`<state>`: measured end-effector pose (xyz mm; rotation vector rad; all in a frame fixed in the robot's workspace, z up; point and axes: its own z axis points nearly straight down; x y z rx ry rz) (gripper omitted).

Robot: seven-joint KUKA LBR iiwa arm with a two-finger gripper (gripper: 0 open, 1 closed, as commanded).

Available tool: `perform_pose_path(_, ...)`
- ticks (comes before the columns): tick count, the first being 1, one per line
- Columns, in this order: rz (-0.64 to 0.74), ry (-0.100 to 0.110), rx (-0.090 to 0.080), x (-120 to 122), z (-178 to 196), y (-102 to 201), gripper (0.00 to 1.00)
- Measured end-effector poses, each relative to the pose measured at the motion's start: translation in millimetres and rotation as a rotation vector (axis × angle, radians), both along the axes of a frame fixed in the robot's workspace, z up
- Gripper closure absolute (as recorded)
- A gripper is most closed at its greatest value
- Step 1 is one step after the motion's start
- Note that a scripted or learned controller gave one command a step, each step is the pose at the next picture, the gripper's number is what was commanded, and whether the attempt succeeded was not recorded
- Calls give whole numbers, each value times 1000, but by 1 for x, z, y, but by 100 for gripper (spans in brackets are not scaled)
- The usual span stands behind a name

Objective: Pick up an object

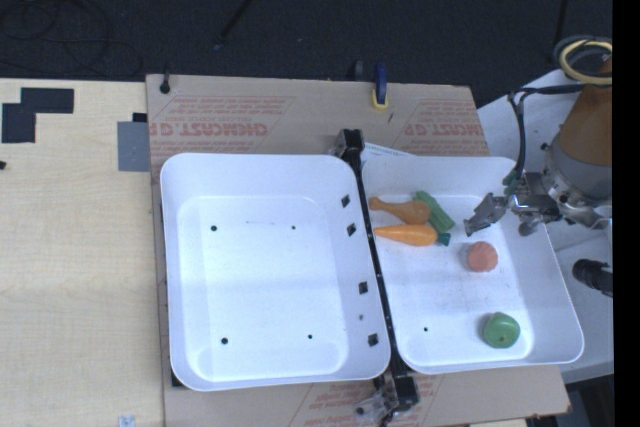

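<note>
We are hovering the gripper over the right bin, fingers spread, gripping nothing. Closest target, a pinkish ball, is sitting just below-left of it; we should be centring over it before closing, since round matte things roll. Orange carrot and drumstick lying further left; green ball well below.

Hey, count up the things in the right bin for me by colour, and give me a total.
Orange: 2, a toy carrot and a drumstick-shaped piece
Green: 2, a round green piece and a long green piece
Pinkish red: 1, a ball
Total: 5
</note>
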<state>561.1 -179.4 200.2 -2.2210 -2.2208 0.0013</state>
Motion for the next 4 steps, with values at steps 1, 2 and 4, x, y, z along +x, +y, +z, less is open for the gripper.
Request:
perform_pose_path(1,6,-15,2,-3,-92,45,0)
perform_pose_path(2,-1,1,1,-9,-100,43,0)
perform_pose_path(4,6,0,1,83,-75,87,0)
